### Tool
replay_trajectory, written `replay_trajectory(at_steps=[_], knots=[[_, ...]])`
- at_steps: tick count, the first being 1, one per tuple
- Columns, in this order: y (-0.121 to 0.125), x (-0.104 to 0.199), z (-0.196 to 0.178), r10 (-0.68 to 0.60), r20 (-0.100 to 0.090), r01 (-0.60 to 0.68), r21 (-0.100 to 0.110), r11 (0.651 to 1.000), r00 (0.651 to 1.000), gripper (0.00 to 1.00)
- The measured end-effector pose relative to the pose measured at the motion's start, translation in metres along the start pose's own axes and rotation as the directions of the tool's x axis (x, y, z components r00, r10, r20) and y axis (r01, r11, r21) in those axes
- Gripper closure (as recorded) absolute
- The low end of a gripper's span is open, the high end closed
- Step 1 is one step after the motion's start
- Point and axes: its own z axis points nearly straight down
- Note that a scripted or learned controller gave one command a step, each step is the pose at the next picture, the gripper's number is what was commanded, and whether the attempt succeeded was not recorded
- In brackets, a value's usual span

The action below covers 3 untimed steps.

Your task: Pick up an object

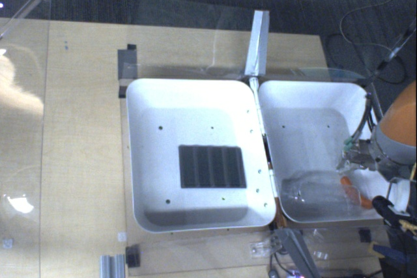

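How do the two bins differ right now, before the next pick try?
The left bin has a dark ribbed rectangular patch on its floor; the right bin holds a clear see-through object and a small orange item. The arm reaches over the right bin, not over the left bin. Both are shallow, white and sit side by side.

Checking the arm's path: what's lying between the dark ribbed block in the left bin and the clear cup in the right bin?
Bare white bin floor, then the two bins' adjoining rims, separate the dark ribbed block from the clear cup in the camera view.
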Motion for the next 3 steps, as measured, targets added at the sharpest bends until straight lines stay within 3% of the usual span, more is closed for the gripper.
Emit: replay_trajectory(at_steps=[1,2,3], knots=[[0.021,-0.001,0.011,-0.114,-0.001,0.114,0.011,0.993,0.993,1.00],[0.021,-0.001,0.012,-0.114,0.000,0.114,0.009,0.993,0.993,0.00],[-0.003,-0.002,0.011,-0.229,-0.001,0.229,0.006,0.973,0.973,0.00]])
